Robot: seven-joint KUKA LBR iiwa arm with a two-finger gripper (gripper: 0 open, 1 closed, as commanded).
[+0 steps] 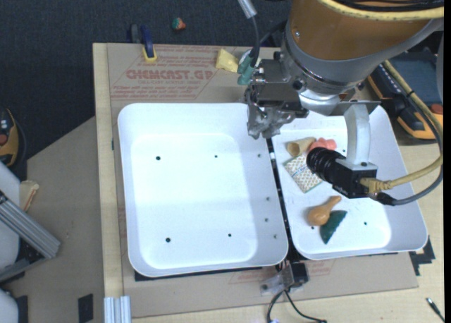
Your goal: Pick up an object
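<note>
The gripper point(264, 125) hung at upper centre of the frame, grip state unclear, and should descend squarely over 1 object like the tan pear-shaped piece point(323, 210).

One fixed camera looks down at a slant from above the tabletop point(106, 173), near enough that both white bins point(141, 131) fill most of the frame; the arm point(352, 18) enters large from the right.
</note>
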